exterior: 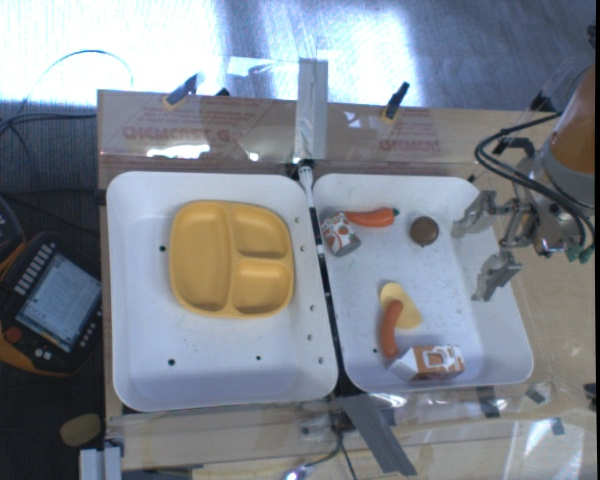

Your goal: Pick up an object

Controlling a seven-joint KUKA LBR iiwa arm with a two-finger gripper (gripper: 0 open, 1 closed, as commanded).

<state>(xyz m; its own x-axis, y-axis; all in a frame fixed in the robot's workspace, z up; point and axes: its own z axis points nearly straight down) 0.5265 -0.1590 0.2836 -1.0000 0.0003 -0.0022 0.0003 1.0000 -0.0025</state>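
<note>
Bench, two white bins | left bin: yellow divided plate | right bin: sausage by near edge | gripper: fingers spread wide, holding nothing, over right edge

A pale wooden bench carries two shallow white bins side by side, their inner rims touching along the middle. The left bin sits nearer the bench's left edge; the right bin reaches toward its right side. Behind both bins, a strip of brown cardboard with red print lies flat across the back, covered with clear plastic sheet, with an upright clear divider at its centre. Two small clips, yellow and black, hold the back edge
</note>
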